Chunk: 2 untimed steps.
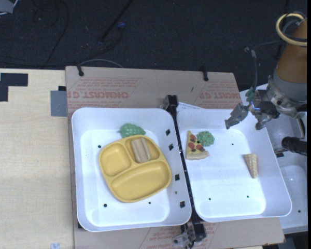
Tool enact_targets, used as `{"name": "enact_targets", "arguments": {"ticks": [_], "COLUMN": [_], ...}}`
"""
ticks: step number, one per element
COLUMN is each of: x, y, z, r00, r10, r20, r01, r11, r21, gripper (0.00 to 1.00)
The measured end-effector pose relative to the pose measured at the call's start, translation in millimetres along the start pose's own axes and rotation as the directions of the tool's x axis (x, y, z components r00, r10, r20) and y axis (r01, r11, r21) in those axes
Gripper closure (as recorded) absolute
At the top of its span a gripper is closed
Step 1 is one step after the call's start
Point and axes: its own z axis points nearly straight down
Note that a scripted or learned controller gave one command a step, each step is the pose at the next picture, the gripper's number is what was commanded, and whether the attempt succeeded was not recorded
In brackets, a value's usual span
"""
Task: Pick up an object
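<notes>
Your easiest target is probably the tan ice-cream cone toy (252,165), lying flat near the right wall of the right-hand white plastic bin (233,211), well apart from the pizza slice toy (195,146) and green broccoli toy (206,137). The gripper (247,118) hangs over the bin's back edge, jaws spread, grasping nothing. Come straight down and close across the cone's narrow width.

Jaws (247,117) spread above right bin (280,201); pizza slice (195,146), cone (252,165) inside, perhaps broccoli (206,137).
</notes>
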Motion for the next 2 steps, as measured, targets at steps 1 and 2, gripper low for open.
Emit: {"name": "enact_targets", "arguments": {"ticks": [1, 2], "x": [0.0, 4.2], "y": [1.6, -7.1], "z": [-6.6, 43.1], "r00": [1.0, 1.0], "r10": [-0.002, -0.001], "r20": [0.001, 0.0], "r01": [0.002, 0.001], "r11": [1.0, 1.0], "r21": [-0.01, -0.005], "gripper": [0.0, 0.0]}}
